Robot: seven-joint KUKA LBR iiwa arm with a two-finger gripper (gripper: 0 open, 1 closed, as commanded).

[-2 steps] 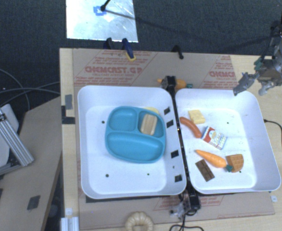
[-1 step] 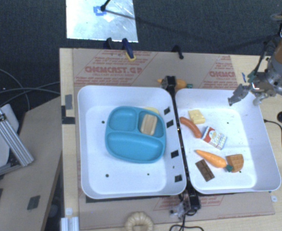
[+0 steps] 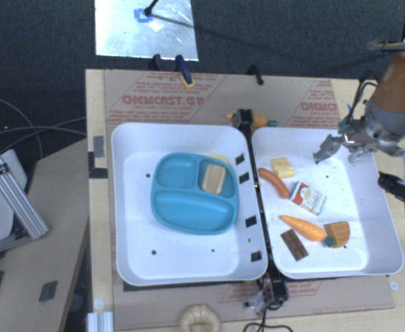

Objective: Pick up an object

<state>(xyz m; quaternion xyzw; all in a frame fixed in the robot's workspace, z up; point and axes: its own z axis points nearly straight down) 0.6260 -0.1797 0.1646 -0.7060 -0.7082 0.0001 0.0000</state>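
Note:
My gripper [image 3: 342, 151] hangs over the far part of the right bin [image 3: 379, 213], open, with nothing between its fingers. Below and to its left in that bin lie a yellow cheese block [image 3: 282, 167], a reddish sausage [image 3: 273, 182] and a small red and white carton [image 3: 307, 198]. Nearer the front are an orange carrot [image 3: 303, 227], a brown chocolate bar [image 3: 294, 244] and a tan toast piece [image 3: 337, 232]. None of them touches the gripper.
The left bin [image 3: 130, 254] holds a blue divided plate [image 3: 189, 209] with a tan bread slice [image 3: 213, 178] in one compartment and a pale yellow item [image 3: 218, 158] at its far rim. An orange thing [image 3: 258, 121] sits behind the bins.

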